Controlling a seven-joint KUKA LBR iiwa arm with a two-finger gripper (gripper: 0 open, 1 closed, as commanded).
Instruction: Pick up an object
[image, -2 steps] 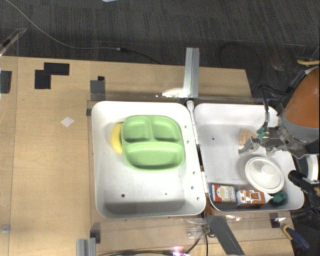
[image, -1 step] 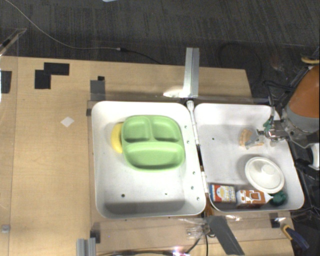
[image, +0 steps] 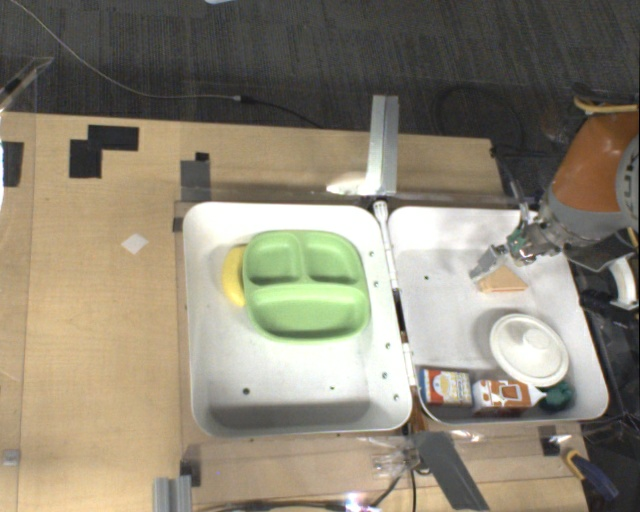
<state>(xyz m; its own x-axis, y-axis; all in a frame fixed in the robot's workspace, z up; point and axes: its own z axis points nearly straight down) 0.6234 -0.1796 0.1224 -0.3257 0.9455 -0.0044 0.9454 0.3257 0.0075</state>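
Reaching in from the right edge of the bench, the grey arm with its orange band (image: 590, 165) brings the two-finger gripper (image: 505, 255) down over the far part of the right-hand shallow white bin (image: 440, 300). Finger state: cannot tell; the tips are small and blurred, and nothing is clearly seen between them.

Landmark for positions: the pale tan wedge-shaped block (image: 502, 283), lying flat on the bin floor.
- Gripper sits just above and beside the wedge's far edge; contact cannot be resolved.
- Nearer the camera than the wedge stands a round white ceramic-looking bowl or lidded dish (image: 528, 348), apart from it.
- Nearer again, along the bin's front wall, lies a small carton with orange, white and brown print (image: 478, 392) on its side; a dark green round piece (image: 558, 396) lies at its right end.
- Well to the left of the wedge, across the divider, the left-hand shallow white bin (image: 290, 395) holds a light green plastic divided tray (image: 303, 283), three compartments facing up.
- A yellow object (image: 232, 277) is partly hidden under the tray's left edge.
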